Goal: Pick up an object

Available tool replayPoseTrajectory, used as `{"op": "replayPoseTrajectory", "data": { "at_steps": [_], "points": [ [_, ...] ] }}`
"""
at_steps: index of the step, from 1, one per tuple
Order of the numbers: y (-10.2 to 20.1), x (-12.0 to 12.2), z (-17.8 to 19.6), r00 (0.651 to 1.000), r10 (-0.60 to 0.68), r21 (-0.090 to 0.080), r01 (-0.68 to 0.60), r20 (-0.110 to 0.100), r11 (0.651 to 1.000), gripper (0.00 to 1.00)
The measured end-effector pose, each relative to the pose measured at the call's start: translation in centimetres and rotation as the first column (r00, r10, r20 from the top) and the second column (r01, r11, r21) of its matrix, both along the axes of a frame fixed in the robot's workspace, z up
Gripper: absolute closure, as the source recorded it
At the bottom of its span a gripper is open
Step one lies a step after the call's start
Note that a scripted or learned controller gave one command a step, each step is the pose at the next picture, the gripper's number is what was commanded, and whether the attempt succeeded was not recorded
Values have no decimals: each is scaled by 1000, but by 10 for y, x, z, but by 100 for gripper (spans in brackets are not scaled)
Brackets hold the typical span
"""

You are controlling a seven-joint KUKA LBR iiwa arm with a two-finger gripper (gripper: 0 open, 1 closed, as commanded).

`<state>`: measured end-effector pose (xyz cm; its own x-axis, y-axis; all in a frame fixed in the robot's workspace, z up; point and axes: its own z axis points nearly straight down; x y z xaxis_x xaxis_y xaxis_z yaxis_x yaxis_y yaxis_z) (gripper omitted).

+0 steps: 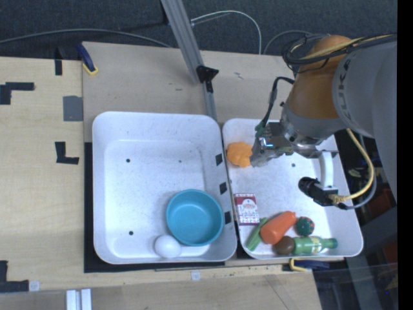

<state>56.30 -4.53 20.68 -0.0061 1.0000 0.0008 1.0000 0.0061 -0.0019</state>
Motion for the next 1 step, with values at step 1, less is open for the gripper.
{"op": "replayPoseTrajectory", "data": {
  "at_steps": [1],
  "points": [
    [48, 9, 13, 1000, 1, 1, -1, 1, 1000, 100]
  ]
}}
